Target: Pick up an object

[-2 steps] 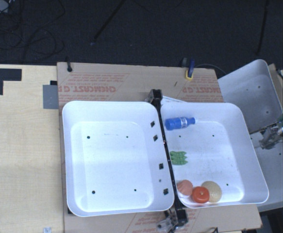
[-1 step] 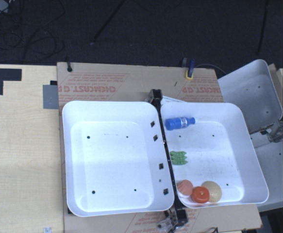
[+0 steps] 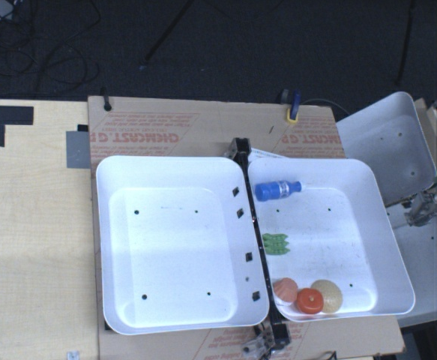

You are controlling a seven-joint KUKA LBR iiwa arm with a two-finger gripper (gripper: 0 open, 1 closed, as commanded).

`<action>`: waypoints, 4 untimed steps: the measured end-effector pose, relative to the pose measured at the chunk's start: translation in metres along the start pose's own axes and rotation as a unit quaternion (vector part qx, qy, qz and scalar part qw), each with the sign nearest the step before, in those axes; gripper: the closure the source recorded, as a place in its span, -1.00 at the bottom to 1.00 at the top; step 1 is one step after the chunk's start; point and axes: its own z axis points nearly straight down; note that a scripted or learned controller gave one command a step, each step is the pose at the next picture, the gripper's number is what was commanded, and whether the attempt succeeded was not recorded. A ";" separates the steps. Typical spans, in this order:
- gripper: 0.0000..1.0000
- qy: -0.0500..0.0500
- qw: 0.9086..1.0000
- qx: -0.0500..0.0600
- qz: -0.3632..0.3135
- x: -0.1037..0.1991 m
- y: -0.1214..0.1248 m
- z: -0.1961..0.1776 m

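The right white bin (image 3: pixel 387 223) holds several small objects. A blue bottle (image 3: pixel 277 190) lies on its side at the bin's far left corner, its cap pointing right. A small green item (image 3: pixel 276 244) rests against the left wall halfway down. In the near left corner three pieces cluster together: a pink one (image 3: pixel 284 288), a red round one (image 3: pixel 309 301) and a pale tan round one (image 3: pixel 328 294), all touching or nearly so.
The left white bin (image 3: pixel 106 201) stands beside the right one, with a black strip with clips (image 3: pixel 249 231) between them. Both rest on a cardboard sheet (image 3: pixel 203 130). A grey metal plate (image 3: pixel 387 137) rises at the right. A blue and yellow clamp (image 3: pixel 293 108) sits at the cardboard's far edge.
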 end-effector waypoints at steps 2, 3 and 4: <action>1.00 0.001 1.000 0.001 0.000 0.000 0.000 0.014; 1.00 -0.001 1.000 -0.003 -0.001 -0.001 0.000 -0.023; 1.00 0.000 1.000 0.000 0.000 0.000 0.000 -0.003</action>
